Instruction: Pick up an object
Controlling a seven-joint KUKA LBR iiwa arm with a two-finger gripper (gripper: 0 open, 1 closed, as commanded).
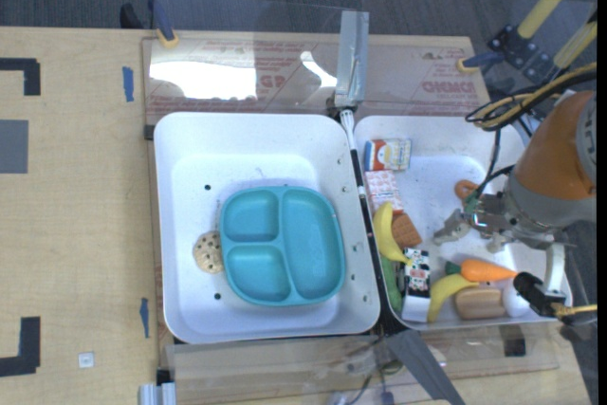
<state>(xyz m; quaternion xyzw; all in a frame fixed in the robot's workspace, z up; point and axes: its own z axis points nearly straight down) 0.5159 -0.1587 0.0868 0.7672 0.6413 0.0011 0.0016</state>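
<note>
My gripper [472, 230] hangs over the middle of the right bin [432, 168], open, with nothing between its fingers. Just below it lie an orange carrot [488, 271], a brown bread roll [477, 302] and a yellow banana [444, 291]. To its left are a second banana [383, 232], a brown pastry [407, 228] and a small black-and-white box [414, 269]. A small orange piece [466, 190] sits just above the gripper. An orange-and-white carton [388, 155] lies at the bin's far left corner.
The left bin [190, 156] holds a teal divided tray [282, 245] with a cookie [208, 251] against its left side. A metal divider post [351, 62] stands between the bins at the back. Cables and yellow struts [545, 5] are at the upper right.
</note>
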